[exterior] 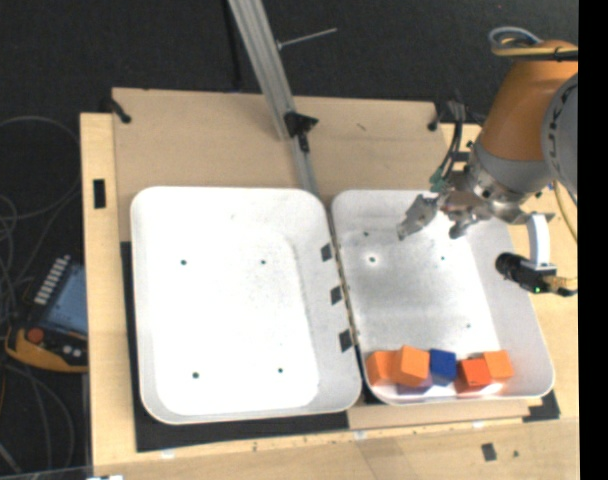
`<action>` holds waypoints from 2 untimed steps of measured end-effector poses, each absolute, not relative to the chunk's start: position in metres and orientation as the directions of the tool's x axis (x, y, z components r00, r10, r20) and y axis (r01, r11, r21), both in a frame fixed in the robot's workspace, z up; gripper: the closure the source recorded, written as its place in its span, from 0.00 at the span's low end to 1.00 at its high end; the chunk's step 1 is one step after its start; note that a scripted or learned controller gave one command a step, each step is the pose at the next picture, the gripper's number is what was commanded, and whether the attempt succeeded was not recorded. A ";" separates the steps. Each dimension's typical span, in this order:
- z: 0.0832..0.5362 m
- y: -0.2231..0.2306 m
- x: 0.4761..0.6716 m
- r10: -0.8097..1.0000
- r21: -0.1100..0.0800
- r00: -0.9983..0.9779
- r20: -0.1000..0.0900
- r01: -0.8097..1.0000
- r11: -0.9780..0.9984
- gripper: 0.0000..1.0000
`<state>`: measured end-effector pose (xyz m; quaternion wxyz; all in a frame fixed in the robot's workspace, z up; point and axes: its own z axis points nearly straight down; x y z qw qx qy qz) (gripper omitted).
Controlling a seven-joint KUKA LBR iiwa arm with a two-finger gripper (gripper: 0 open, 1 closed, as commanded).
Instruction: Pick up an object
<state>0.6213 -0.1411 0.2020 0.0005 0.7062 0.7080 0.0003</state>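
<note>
Along the front wall of the right bin lies a row of blocks: an orange block, a second orange block, a blue block and two more orange blocks. My gripper hangs over the back part of that bin, well behind the blocks. Its two grey fingers are spread apart with nothing between them. The arm's orange band rises at the upper right.
The left bin sits beside the right one, with black clips along the shared wall. A slanted metal rail stands behind the bins. Cables and a handheld pendant lie off the bench at left.
</note>
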 end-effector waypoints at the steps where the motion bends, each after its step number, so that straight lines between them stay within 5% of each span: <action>1: 0.131 -0.177 0.544 1.000 -0.010 0.006 0.000 1.000 -0.006 0.00; 2: 0.168 -0.163 0.519 1.000 0.002 0.002 0.000 1.000 -0.002 0.00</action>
